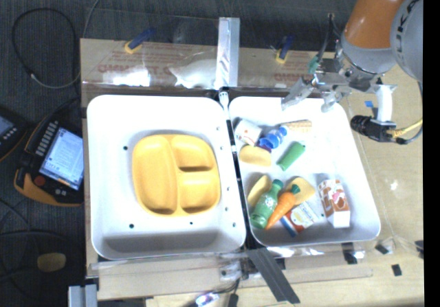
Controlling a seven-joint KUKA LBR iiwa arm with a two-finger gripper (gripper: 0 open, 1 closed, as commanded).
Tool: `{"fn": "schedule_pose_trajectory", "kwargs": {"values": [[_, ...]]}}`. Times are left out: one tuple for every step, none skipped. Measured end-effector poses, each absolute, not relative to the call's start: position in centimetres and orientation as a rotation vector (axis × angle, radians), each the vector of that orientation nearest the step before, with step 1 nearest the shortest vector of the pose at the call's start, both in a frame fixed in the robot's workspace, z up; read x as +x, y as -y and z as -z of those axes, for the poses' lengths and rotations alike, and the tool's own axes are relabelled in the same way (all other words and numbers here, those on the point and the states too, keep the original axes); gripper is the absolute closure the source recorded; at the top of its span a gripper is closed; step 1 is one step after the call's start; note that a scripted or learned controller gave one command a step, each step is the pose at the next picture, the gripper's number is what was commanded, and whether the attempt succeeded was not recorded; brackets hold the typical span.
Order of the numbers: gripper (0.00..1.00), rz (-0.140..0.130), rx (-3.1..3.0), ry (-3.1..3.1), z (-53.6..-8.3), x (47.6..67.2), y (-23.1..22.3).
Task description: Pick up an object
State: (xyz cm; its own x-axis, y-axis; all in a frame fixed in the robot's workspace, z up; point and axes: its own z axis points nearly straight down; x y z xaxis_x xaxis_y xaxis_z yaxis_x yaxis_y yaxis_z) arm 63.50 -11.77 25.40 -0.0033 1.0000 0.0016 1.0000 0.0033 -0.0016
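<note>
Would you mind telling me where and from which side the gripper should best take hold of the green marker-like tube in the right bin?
Probably across the middle of the green tube, coming straight down from above. It lies flat on the right bin floor, slanted, with bare floor along both long sides, so the gripper fingers could straddle its narrow width there.

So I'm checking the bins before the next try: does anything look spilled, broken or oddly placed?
Nothing stands out. The yellow divided plastic tray lies flat in the left white bin; the toy groceries are jumbled loosely in the right white bin.
</note>
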Motion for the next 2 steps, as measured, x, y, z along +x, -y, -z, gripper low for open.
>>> {"fn": "schedule_pose_trajectory", "kwargs": {"values": [[0.0, -0.001, -1.954, 2.458, -15.7, 61.4, 13.4], [0.0, 0.008, -1.912, 2.505, -9.0, 61.6, 15.7]]}}
